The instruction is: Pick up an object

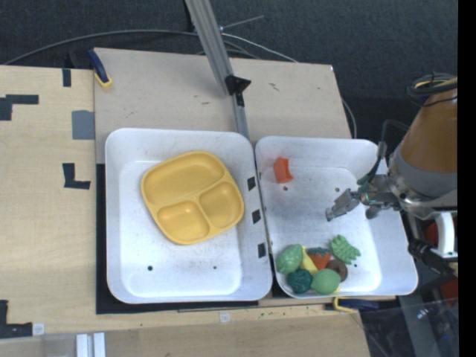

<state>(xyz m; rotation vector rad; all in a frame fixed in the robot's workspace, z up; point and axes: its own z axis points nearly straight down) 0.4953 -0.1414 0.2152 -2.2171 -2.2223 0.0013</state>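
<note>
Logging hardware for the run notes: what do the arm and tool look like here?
The arm is a rounded grey body with a broad orange band above the wrist, and a yellow cable loops over its top. The tool is a small grey metal two-finger unit on a dark mount, with thin dark and green wires running along the wrist. No readable markings.

left bin point(119, 199) | yellow divided plate point(193, 196) | blue-yellow clamp, probably point(99, 68) | grey pole point(212, 36)
</note>
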